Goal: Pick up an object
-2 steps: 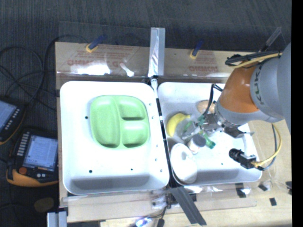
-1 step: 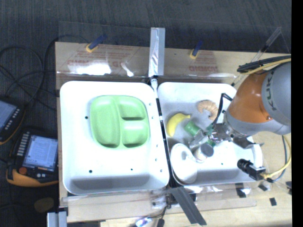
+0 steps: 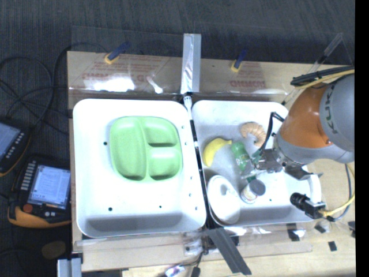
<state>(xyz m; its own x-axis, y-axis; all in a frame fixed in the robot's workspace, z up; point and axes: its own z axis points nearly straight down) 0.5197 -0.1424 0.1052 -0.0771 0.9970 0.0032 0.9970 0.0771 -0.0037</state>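
The right bin (image 3: 219,115) holds a yellow banana-like piece (image 3: 213,150) near its left wall, a green bottle (image 3: 238,153) beside it, a tan ring-shaped object (image 3: 252,131) behind, and a white bowl (image 3: 222,196) at the front left. My gripper (image 3: 253,178) hangs low in this bin, right over the green bottle's lower end and a small round grey-white thing (image 3: 251,190). The wrist hides the space between its fingers.
The left bin (image 3: 92,212) carries a green divided tray (image 3: 145,148) in its middle. A clear plastic wall (image 3: 190,62) rises behind both bins. Tablets and cables (image 3: 34,180) lie off the bench at the left. The arm's orange band (image 3: 305,123) overhangs the right bin's right side.
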